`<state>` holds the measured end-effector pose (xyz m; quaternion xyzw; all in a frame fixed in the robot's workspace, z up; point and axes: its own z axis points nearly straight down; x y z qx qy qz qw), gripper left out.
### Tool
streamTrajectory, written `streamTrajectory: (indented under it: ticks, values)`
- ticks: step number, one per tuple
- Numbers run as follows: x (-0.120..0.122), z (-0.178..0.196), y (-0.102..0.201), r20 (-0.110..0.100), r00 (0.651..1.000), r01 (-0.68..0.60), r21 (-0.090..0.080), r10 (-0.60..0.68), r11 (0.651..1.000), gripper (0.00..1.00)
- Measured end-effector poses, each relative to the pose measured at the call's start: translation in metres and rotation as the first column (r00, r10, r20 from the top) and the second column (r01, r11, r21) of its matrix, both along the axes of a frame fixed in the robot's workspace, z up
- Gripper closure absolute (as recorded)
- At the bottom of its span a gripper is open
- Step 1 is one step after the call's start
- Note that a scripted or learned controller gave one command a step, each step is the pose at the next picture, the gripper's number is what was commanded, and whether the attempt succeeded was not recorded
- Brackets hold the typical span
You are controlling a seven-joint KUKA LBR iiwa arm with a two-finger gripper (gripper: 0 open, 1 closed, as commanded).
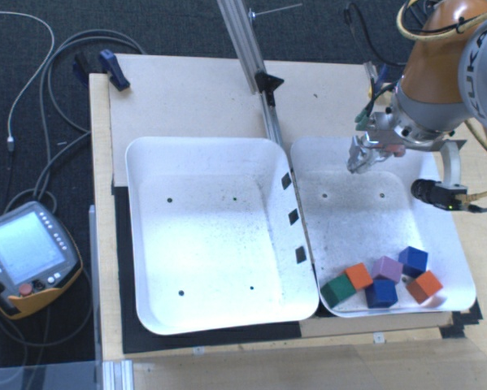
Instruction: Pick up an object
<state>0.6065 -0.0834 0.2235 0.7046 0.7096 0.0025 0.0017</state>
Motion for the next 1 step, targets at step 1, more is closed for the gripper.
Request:
streamTrajectory:
  ticks: [1]
  values:
    - [-0.0015, -0.0024, -0.0041, -0.005, 1.0, 0.006, -0.001, -0.006, 1.0, 0.0]
